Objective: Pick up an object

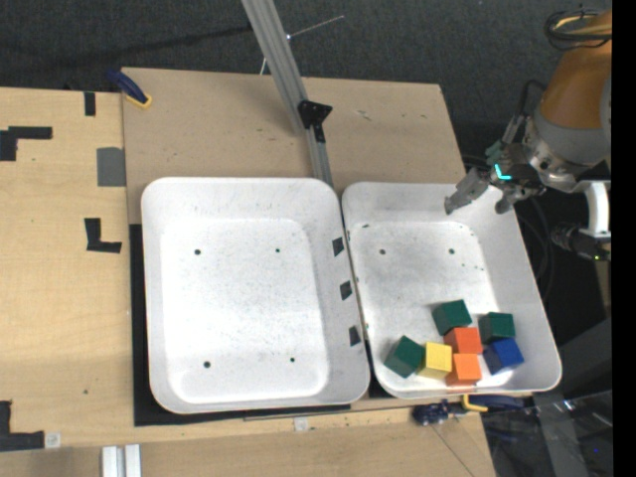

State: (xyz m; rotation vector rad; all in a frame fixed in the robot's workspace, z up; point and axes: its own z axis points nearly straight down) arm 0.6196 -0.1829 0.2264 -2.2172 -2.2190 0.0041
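the hand [484,193] hangs over the far right corner of the right bin [417,207]. its two fingers are spread wide apart and there is nothing between them.

all the blocks sit in a little pile at the near right corner of the right bin. there is a green block [452,315], an orange block [464,341], a yellow block [438,357], a blue block [505,354], and another green block [404,356] on the left side of the pile. they touch each other or sit just beside each other.

the pile is well apart from the hand, at the other end of the right bin. so i think the hand has to come toward the near side of the right bin and then go down. the green block at the top of the pile is nearest to the hand. the blocks are packed close, so the fingers could bump a neighbor.

the left bin [159,266] sits on the worktop [199,117] beside the right bin.
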